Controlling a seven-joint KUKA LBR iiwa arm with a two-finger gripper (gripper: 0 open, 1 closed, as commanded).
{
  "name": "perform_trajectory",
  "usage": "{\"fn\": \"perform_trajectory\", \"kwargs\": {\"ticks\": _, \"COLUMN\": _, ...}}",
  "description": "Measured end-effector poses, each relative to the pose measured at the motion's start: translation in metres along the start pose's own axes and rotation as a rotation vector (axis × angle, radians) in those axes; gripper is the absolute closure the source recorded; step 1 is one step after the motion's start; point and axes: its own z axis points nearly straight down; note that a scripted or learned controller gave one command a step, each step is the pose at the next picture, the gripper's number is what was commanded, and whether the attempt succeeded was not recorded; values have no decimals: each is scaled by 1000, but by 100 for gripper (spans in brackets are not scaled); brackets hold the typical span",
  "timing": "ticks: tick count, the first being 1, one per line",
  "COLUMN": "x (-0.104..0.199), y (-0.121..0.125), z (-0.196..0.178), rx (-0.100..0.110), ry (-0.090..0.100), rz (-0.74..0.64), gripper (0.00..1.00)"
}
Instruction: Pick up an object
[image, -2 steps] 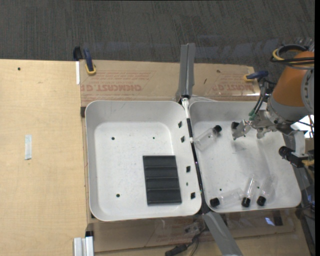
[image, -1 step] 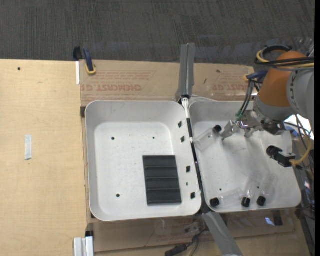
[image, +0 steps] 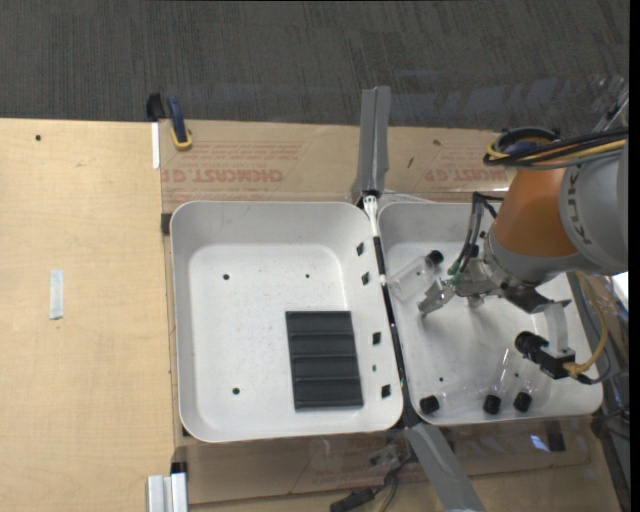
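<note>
So the arm (image: 560, 215) is down in the right bin (image: 440, 345), pincer (image: 440, 295) low near its left wall. Can't tell how the pincer stands. A black ridged block (image: 324, 359) lies flat in the left bin (image: 215, 300).

Bench (image: 80, 400): a pale wooden top is carrying two shallow white bins side by side.
Left bin (image: 200, 225): sitting at centre, touching its neighbour along one wall.
Right bin (image: 470, 412): lying against the left bin's right wall.
Cardboard sheet (image: 250, 170): printed in red, showing behind and under the bins.
Blue-handled clamp (image: 170, 118): gripping the cardboard's far left corner.
</note>
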Motion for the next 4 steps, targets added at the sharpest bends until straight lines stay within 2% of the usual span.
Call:
{"fn": "perform_trajectory", "kwargs": {"ticks": 1, "x": -86, "y": 75, "z": 0, "rx": 0, "ry": -2, "rz": 41, "gripper": 0}}
{"fn": "perform_trajectory", "kwargs": {"ticks": 2, "x": -116, "y": 31, "z": -1, "rx": -2, "ry": 1, "rz": 29, "gripper": 0}}
{"fn": "perform_trajectory", "kwargs": {"ticks": 3, "x": -122, "y": 0, "z": -67, "rx": -2, "ry": -1, "rz": -36, "gripper": 0}}
{"fn": "perform_trajectory", "kwargs": {"ticks": 4, "x": -105, "y": -101, "z": -16, "rx": 3, "ry": 6, "rz": -2, "gripper": 0}}
